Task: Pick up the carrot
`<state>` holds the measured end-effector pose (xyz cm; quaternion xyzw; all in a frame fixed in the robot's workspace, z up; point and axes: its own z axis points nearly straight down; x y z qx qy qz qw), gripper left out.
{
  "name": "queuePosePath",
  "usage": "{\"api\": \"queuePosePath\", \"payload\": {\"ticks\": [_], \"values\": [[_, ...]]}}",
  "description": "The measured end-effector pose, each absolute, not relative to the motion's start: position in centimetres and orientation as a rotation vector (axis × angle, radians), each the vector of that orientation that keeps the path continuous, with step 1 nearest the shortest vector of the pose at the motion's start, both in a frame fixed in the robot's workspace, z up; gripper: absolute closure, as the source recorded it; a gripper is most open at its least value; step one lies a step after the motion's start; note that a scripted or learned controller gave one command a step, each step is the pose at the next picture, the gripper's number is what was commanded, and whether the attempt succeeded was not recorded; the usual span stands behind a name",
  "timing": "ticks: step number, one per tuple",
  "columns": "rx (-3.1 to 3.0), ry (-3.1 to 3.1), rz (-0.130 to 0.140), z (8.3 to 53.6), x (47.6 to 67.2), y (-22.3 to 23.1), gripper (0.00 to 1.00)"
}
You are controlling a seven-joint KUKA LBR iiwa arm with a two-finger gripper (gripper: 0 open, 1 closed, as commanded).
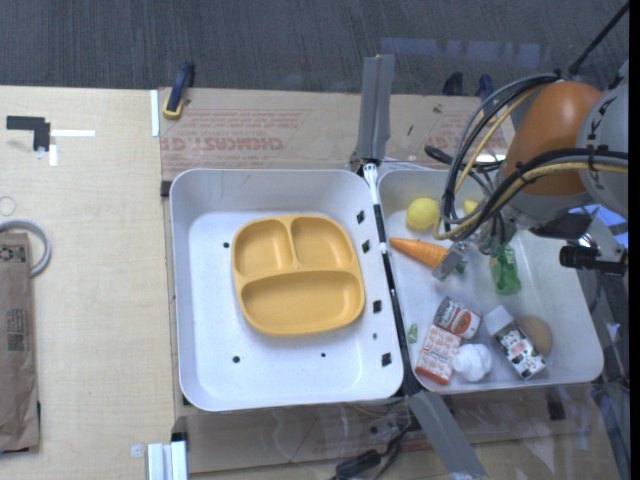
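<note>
The left bin [190, 298] has wide bare floor on every side of the yellow divided plate [297, 273], which sits near its middle with its two small compartments toward 12 o'clock and its large one toward 6 o'clock, all three holding nothing; the right bin [575, 368] is far tighter, with things packed from its centre toward 6 o'clock and the arm [560, 133] coming over its 1 o'clock corner; the carrot [418, 252] lies in the right bin close against the wall shared with the left bin, at about 10 o'clock of that bin, tip pointing to 9 o'clock and thick end toward 3 o'clock; the gripper [455, 260] is down at that thick end, touching or just beside it, and whether its fingers are spread or closed on the carrot cannot be told under the cables; a lemon [423, 213] sits just at 12 o'clock of the carrot; a green object [506, 271] lies at 3 o'clock of the gripper; small printed packets [445, 338] and a brown egg-shaped thing [537, 334] crowd toward 6 o'clock.
</note>
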<state>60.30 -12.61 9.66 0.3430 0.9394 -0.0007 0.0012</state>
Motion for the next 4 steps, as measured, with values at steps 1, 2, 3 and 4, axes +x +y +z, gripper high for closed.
{"api": "queuePosePath", "payload": {"ticks": [1,2,3,4], "values": [[1.466,2.776,-0.001,9.2,60.8,-9.9,0.00],[1.305,2.856,-0.002,9.2,59.3,-10.2,0.00],[1.306,2.853,-0.002,10.1,59.3,-10.3,1.00],[1.522,2.745,-0.002,25.5,63.2,-4.9,1.00]]}}
